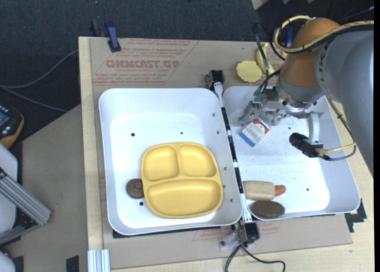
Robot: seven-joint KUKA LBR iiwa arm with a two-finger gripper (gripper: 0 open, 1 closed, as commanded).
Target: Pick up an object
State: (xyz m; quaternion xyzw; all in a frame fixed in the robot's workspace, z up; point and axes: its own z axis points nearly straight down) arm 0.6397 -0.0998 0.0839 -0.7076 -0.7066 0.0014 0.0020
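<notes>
In the right bin (332,187), a small white, blue and red carton (254,133) lies near the upper left corner. My gripper (256,112) hangs directly over the carton's far end, below the orange wrist band. The view does not show whether the carton is gripped. A tan bun-like piece with a red tip (261,190) and a brown oval piece (267,209) lie at the bin's front left corner.
The left bin (119,116) holds a yellow divided plate (180,179) and a small brown disc (135,188) beside it. A yellow lump (249,71) rests on the cardboard behind the right bin. A blue clamp (111,36) sits at the board's far left corner.
</notes>
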